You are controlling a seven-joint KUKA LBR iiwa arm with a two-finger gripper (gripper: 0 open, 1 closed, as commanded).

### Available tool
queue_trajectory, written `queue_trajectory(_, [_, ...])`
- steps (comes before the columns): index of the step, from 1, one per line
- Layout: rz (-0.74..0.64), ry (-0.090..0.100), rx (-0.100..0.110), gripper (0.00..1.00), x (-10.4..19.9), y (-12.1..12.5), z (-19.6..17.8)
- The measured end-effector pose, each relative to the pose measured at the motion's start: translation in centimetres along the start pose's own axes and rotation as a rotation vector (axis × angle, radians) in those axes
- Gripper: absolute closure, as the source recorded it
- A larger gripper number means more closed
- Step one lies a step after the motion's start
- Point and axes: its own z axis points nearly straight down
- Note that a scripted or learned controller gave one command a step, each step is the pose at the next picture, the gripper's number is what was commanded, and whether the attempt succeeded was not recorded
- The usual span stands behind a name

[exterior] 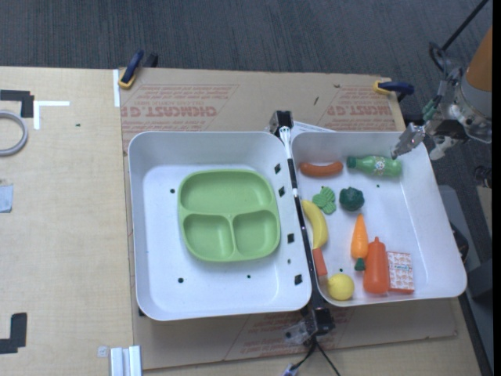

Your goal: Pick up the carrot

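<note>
So the bench (pixel 63 233) is a pale wood-look top with a sheet of brown cardboard (pixel 258 104) printed in red lettering under the 2 white bins, clipped down at the far edge by a blue-and-yellow clamp (pixel 131 69) on the left and another clamp (pixel 394 88) on the right, and beyond that it's just dark grey carpet (pixel 258 22). Left bin (pixel 149 288) holds a green divided plate (pixel 229 215) with 3 compartments, sitting flat about in the middle. Right bin (pixel 438 233) has all the toy food: the carrot (pixel 358 236) lies roughly mid-bin, orange, narrow tip pointing far, just left of an orange bottle (pixel 376 267) and a small red-and-white carton (pixel 400 272). Also a hot dog (pixel 321 168) and a green bottle (pixel 376 165) at the far end, broccoli (pixel 351 199), a leafy green piece (pixel 326 200), a banana (pixel 315 222) along the left wall and a lemon (pixel 340 287) at the near end. The gripper (pixel 409 141) hangs over the far right corner of that bin near the green bottle's cap, well apart from the carrot, and honestly it's too small and cluttered there, can't tell how the pincer is set. The arm (pixel 477 92) is cut off by the right edge. There's a grey ring thing (pixel 12 134) half cut off at the left edge too, hard to say what it is
</note>
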Motion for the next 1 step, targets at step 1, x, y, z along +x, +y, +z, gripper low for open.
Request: queue_trajectory(1, [-0.119,0.0,-0.001,0.0,4.24,-5.5,7.46])
